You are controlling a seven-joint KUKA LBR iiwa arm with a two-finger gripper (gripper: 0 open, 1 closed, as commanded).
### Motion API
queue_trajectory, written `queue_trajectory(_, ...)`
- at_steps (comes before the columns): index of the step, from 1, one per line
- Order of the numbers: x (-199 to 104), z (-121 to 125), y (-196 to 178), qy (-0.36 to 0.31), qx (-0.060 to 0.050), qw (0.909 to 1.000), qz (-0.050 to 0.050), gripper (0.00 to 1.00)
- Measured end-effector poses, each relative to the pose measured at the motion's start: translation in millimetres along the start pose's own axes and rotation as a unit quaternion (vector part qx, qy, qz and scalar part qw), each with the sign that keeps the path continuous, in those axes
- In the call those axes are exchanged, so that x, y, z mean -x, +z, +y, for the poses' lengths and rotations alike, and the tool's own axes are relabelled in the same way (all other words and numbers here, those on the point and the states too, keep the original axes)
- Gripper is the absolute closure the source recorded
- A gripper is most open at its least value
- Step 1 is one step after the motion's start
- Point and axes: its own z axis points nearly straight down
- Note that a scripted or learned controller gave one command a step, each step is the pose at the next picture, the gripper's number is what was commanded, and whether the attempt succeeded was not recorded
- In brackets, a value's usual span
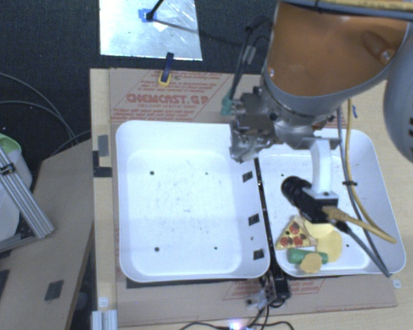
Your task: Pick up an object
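Bench, two white bins side by side.
Gripper at centre divider, claw state unreadable; toy pizza slice lower right bin.

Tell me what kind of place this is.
Likely a robotics lab grasping cell: a KUKA arm reaches over two white bins on a cardboard-covered bench, toy food pieces in the right bin, loose cables around.
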Motion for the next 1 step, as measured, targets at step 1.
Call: queue_trajectory(1, 9.3, 3.5, -28.2, -0.003, 0.002, 1.0000, 0.001, 1.00)
